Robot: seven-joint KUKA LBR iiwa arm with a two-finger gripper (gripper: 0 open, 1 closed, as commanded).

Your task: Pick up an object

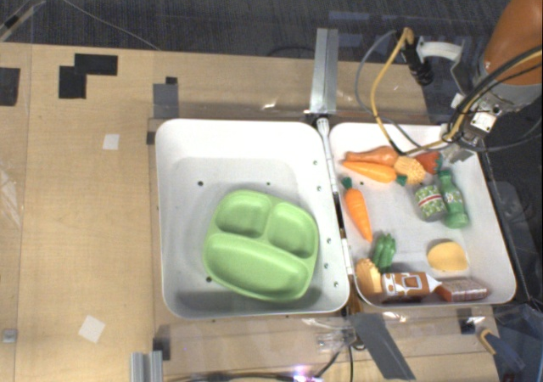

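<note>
Toys crowd the right bin [501, 244] — carrots [373, 164], green bottle [452, 199], can [428, 201]. Gripper [462, 144] hangs at the far corner; jaw state I cannot tell. Tight packing probably invites a glancing, failed pinch.

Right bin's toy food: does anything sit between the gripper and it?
Nothing visible does. The gripper hangs at the white right bin's far corner, directly beside a small red toy piece and the two green toy bottles.
</note>
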